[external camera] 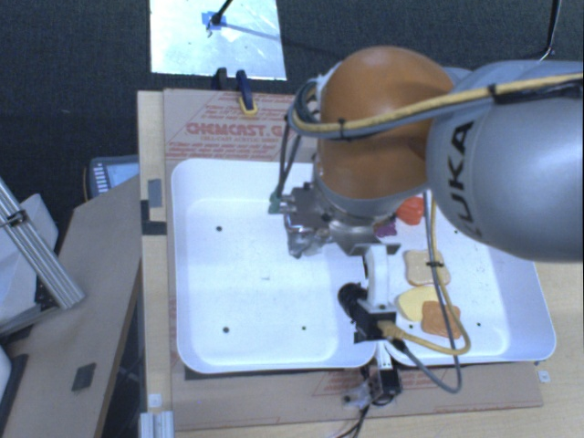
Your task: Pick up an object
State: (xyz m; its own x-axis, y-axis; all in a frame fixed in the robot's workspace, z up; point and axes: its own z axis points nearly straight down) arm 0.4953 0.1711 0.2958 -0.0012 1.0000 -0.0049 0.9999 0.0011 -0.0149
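- The gripper [304,237] hangs low over the left bin [228,272], tucked under the orange band [383,126]; whether it is clenched or released I cannot tell from here, and I see nothing in its grasp
- So to my eye the pick is not yet done: nothing is lifted, and reaching, closing and raising are all left
- The bin floor under the gripper and to the camera's left of it looks bare but for a few small dark dots [219,229], so a close there would likely take only air
- The things to pick lie to the camera's right of the gripper, in the right bin [534,336]
- Nearest is a small purple piece [387,230], with an orange piece [412,210] just beyond it
- Nearer the camera than the gripper lie a pale slice [422,266], a yellow piece [412,301] and an orange-brown piece [443,319], bunched together and perhaps overlapping
- In the way: the bins' meeting rims lie between the gripper and those pieces, and the bulky arm [511,162] hides part of the right bin
- Farther back from the gripper, past the bins, are a printed cardboard sheet [219,128], a clamp [245,94] on its edge, and a shiny panel [214,26]
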